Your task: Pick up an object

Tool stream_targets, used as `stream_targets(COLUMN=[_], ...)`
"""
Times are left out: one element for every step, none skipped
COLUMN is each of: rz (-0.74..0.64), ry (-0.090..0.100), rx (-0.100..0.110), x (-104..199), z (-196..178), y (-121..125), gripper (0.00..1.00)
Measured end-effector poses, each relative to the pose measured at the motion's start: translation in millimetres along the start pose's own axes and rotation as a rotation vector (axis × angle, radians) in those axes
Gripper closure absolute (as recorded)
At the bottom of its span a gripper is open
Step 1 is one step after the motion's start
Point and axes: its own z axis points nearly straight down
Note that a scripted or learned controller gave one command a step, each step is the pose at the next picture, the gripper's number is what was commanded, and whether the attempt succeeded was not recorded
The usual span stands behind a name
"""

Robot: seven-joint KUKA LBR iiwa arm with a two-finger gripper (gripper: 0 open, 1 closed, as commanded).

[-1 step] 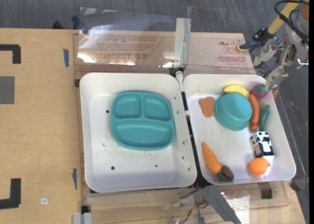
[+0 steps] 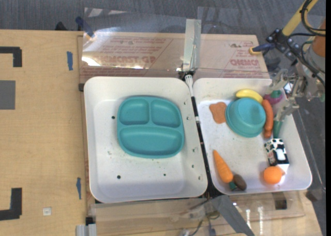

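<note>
Right bin (image 2: 305, 170) contents: upright teal bowl (image 2: 246, 116) touching a yellow banana (image 2: 249, 94), an orange slab (image 2: 219, 112) and a reddish sausage (image 2: 267, 117); a carrot (image 2: 223, 166) lies diagonally; a black-and-white cow (image 2: 276, 150) stands just above an orange (image 2: 272, 175).

The arm (image 2: 315, 43) enters at the right edge: a yellow strut with black cables looped around it, an orange band on the wrist, and grey metal brackets below. The gripper (image 2: 287, 92) has thin, pale metal fingers.
</note>
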Motion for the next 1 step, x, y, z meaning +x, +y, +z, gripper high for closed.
stream_targets(rz=[-0.018], ry=[-0.019], rx=[0.006], x=[3.7], z=[99.4], y=[-0.3], gripper=[0.00])
